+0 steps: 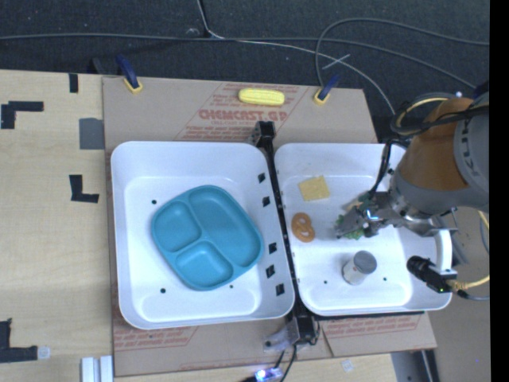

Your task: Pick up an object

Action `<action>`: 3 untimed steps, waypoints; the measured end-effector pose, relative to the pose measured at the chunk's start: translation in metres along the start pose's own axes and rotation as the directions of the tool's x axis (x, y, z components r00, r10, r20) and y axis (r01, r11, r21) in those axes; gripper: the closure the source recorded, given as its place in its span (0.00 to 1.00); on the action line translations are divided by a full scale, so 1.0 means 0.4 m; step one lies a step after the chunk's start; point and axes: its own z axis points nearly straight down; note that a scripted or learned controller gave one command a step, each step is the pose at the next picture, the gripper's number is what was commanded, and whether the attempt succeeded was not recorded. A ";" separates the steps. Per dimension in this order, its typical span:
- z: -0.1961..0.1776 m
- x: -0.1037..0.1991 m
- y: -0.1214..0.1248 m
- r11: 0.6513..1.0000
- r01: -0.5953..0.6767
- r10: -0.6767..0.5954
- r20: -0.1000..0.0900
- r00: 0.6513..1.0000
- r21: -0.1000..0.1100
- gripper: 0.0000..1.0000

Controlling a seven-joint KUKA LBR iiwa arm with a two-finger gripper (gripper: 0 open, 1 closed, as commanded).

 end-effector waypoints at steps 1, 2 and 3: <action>-0.108 0.004 -0.008 1.000 0.000 0.000 0.000 1.000 0.000 1.00; -0.248 0.026 0.009 1.000 0.002 -0.002 0.000 1.000 -0.002 1.00; -0.253 0.158 -0.027 1.000 0.005 -0.005 -0.003 1.000 0.004 1.00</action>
